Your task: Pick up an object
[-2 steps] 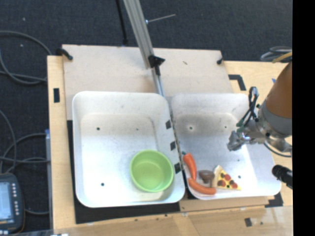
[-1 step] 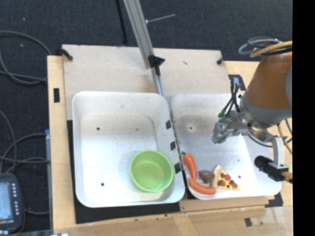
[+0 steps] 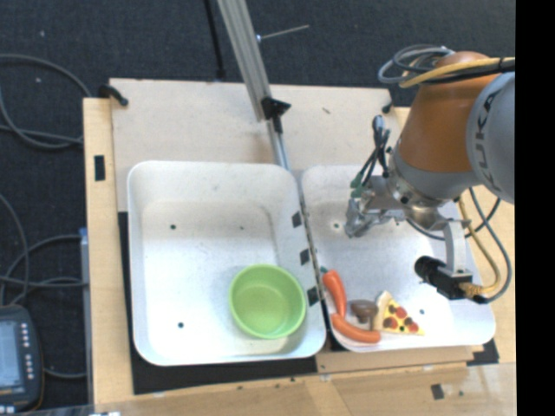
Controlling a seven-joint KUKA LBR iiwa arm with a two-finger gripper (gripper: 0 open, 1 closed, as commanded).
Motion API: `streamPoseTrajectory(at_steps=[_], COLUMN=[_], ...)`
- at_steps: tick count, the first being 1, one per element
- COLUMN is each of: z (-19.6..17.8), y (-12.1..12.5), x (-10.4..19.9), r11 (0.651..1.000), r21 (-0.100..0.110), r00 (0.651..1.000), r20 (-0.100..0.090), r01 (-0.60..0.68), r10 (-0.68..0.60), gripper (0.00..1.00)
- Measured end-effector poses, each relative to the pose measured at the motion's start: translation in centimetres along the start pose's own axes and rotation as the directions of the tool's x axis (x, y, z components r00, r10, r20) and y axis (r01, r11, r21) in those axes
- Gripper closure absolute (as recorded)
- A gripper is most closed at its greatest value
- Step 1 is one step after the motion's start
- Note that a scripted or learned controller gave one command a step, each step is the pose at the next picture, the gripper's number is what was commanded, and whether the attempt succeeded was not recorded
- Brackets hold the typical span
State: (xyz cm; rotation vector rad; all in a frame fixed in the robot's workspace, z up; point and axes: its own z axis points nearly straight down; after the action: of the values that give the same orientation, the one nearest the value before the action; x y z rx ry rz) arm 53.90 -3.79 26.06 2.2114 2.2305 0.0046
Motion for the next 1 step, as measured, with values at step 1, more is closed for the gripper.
streamPoseTrajectory(at_steps=[1], z=[1.14], y=[2.08], x=[3.94], r11=[1.0], r21=[0.001], r00=[1.0], r20=[0.002], r01=[-0.003], r10=[0.003], gripper=[1.0])
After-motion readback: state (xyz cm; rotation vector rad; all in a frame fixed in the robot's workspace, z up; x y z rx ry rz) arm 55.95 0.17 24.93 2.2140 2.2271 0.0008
